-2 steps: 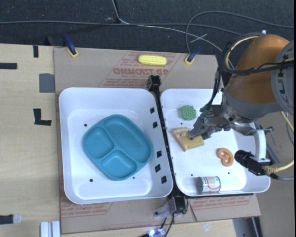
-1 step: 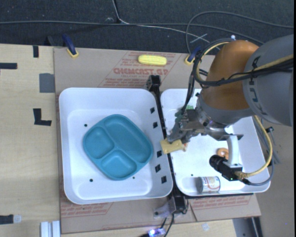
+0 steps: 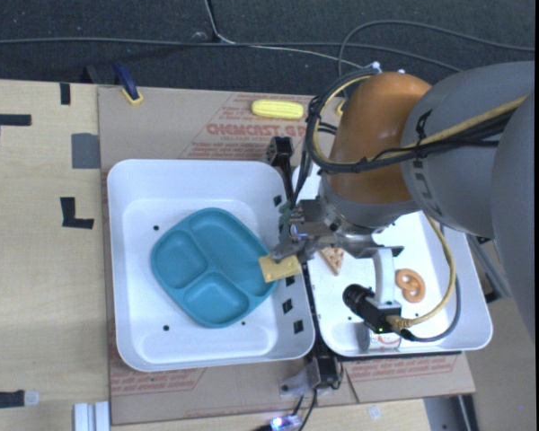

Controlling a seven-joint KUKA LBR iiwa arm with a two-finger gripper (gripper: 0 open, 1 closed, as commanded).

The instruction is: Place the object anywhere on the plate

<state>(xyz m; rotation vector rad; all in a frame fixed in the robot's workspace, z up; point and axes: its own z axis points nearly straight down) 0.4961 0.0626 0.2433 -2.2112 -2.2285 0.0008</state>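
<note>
gripper hangs at the divide between the two bins, and a small tan block sits at its tip, apparently pinched between the fingers, though the wrist hides much of the grasp. just to the gripper's left, the block's near corner already overlaps the right rim of the blue plate, a divided plate lying in the left bin. behind the gripper, in the right bin, lie a pretzel and a small brown piece. the step in hand looks like the carry over the plate. done well, it would move further left so the block clears the rim and hangs over a compartment, then lower close before letting go; dropped here, the block could tip off the edge.
</note>
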